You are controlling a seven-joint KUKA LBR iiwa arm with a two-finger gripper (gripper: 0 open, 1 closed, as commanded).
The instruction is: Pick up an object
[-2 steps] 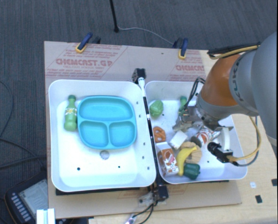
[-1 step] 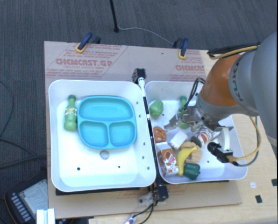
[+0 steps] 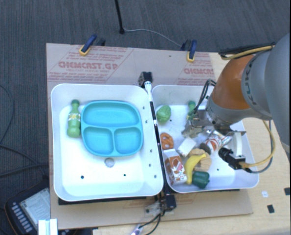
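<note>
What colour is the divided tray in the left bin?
Light blue; the divided tray shows clearly in the camera view.

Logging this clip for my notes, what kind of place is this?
Likely a robotics lab grasping bench: two white bins on a clamped board, toy food such as a banana, and a robot arm reaching in.

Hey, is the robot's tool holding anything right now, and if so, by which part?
It cannot be told: the tool sits low among the items in the right bin, with its tip hidden.
</note>
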